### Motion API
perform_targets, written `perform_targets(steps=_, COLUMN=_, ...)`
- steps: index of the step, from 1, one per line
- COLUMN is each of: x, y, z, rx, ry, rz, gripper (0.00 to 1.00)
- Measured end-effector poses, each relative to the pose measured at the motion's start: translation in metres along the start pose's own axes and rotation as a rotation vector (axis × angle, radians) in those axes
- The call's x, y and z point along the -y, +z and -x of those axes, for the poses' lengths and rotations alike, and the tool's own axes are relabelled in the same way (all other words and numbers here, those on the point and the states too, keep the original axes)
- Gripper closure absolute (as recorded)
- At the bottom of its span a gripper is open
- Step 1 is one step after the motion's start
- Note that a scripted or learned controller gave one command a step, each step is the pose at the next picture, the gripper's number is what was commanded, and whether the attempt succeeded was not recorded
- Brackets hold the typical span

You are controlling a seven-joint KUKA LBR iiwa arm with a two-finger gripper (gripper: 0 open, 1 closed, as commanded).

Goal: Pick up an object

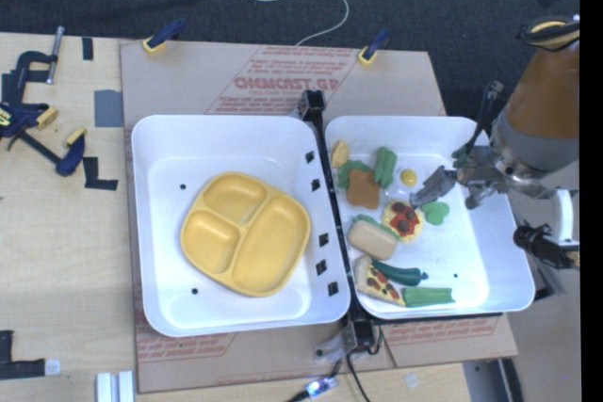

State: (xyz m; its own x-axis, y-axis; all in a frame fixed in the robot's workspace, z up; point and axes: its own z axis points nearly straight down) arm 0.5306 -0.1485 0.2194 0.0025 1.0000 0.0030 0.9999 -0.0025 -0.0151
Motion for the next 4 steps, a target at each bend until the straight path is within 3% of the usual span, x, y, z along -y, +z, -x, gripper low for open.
perform_targets(steps=1, x=-0.003, y=-0.007, z=0.0, rx=0.002, ry=-0.004, rz=0.013, gripper=0.0)
perform_targets(steps=3, x=0.0, y=0.084, z=0.007, rx=0.002, ry=-0.003, rz=0.008, gripper=0.0)
perform_targets(steps=4, x=-0.001, y=0.136, z=0.007, rx=0.006, ry=-0.003, rz=0.017, gripper=0.0)
